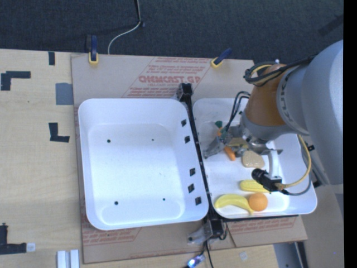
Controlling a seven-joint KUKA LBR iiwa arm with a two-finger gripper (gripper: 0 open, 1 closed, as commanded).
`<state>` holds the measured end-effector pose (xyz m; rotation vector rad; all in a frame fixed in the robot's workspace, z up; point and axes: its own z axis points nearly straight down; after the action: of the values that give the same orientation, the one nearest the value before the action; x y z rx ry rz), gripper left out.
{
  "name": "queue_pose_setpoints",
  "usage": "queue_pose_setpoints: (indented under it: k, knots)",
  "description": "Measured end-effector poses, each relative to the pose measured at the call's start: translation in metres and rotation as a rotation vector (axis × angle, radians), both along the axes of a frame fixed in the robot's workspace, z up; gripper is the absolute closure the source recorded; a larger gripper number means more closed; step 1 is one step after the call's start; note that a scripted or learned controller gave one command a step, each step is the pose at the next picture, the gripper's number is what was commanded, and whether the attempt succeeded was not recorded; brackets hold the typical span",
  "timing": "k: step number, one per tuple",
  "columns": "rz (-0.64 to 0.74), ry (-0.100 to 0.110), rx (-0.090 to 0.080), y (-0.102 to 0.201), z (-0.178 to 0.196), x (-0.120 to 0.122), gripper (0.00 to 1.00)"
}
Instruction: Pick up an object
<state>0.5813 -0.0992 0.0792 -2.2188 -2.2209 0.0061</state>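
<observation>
Gripper (231,144) is lowered into right bin (301,205), approx. over small clutter; finger state cannot be told. Banana (231,202) and orange (257,202) near front edge are best approached squarely.

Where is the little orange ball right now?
The orange ball sits in the right bin, near its front edge, touching the right end of the yellow banana.

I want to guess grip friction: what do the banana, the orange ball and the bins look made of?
Banana: likely plastic, evenly yellow and smooth. Orange ball: probably plastic or foam, with a matte look. Bins: seemingly moulded white plastic, with rounded corners and a slight sheen.
</observation>
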Motion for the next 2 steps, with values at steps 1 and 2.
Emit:
queue_pose_setpoints:
  k: [1, 2]
  knots:
    - [0.000, -0.004, 0.000, -0.001, 0.016, 0.002, 1.00]
    - [0.008, -0.010, 0.004, 0.078, 0.111, -0.024, 1.00]
